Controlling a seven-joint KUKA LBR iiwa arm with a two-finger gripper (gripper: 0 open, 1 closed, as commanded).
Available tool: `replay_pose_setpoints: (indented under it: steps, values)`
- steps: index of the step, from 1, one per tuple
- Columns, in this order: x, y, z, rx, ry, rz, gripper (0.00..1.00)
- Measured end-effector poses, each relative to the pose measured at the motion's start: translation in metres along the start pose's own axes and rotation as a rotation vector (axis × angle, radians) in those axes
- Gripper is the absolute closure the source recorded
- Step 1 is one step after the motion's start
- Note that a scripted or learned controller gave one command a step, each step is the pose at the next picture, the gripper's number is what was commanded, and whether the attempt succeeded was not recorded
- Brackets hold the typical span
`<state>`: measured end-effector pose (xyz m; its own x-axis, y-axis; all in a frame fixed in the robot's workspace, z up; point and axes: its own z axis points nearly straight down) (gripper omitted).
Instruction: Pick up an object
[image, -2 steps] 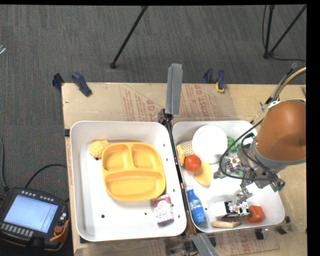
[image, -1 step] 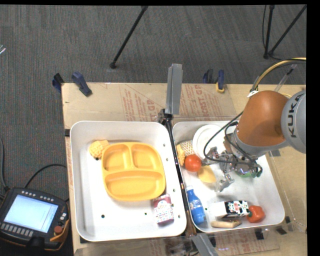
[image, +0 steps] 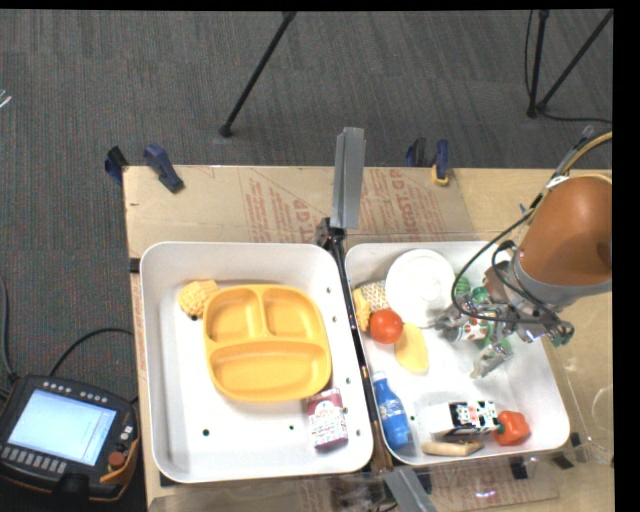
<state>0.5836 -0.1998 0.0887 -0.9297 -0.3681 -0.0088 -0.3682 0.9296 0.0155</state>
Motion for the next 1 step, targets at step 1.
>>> replay_pose_setpoints:
  steps: [1]
  values:
    - [-0.0132, 0.0454, 0.0022, 0.011, 0.009, -0.135, 0.00]
